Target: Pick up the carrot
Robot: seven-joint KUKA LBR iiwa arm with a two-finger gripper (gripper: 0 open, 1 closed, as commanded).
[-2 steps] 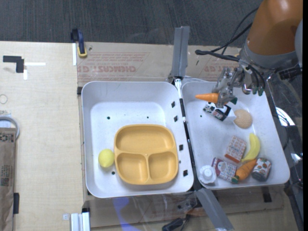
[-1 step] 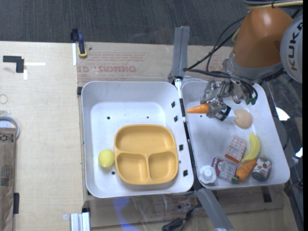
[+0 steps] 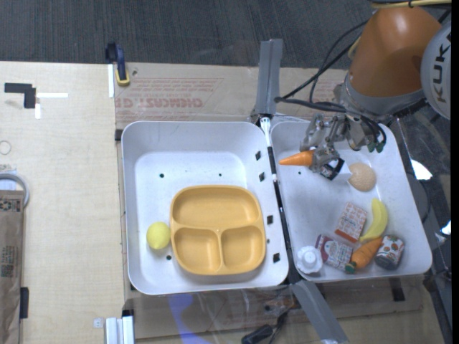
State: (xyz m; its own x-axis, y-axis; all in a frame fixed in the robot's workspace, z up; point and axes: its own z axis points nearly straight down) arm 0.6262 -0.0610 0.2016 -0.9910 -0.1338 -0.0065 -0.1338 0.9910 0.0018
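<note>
At the near edge of the right bin (image 3: 412, 192), a second carrot (image 3: 364, 253) is noted among packets and a banana (image 3: 376, 218). Farther back, the gripper (image 3: 320, 151) is closed on a carrot (image 3: 296, 159) — the grasp is judged made. A straight lift is called for next.

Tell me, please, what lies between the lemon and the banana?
In the camera view, the yellow divided plate sits between the lemon and the banana, then the bins' adjoining walls and a small snack packet.
</note>
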